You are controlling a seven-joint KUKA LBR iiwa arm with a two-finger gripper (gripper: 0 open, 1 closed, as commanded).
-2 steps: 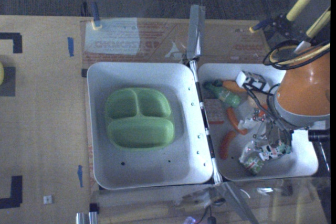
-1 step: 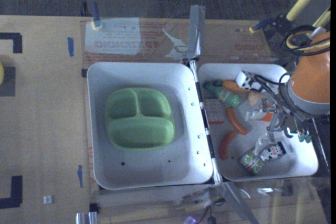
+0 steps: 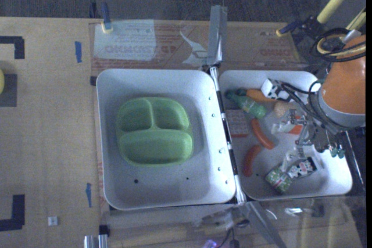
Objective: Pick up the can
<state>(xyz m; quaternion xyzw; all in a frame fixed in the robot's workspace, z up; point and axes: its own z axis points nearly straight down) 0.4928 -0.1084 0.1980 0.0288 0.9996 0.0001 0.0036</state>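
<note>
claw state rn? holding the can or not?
Claw: cannot be told. It hangs low over the right bin, above the can, which lies on the bin floor.

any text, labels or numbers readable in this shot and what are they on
No text reads clearly.
Reddish lettering, seen mirrored through the clear sheet behind the left white bin: too blurred to quote.
Similar reddish lettering on the brown board behind the right white bin: unreadable.
Pinkish flat packet at the right bin's left wall: print too small.
Green patterned can and black-and-white carton: markings, no legible words.
</note>
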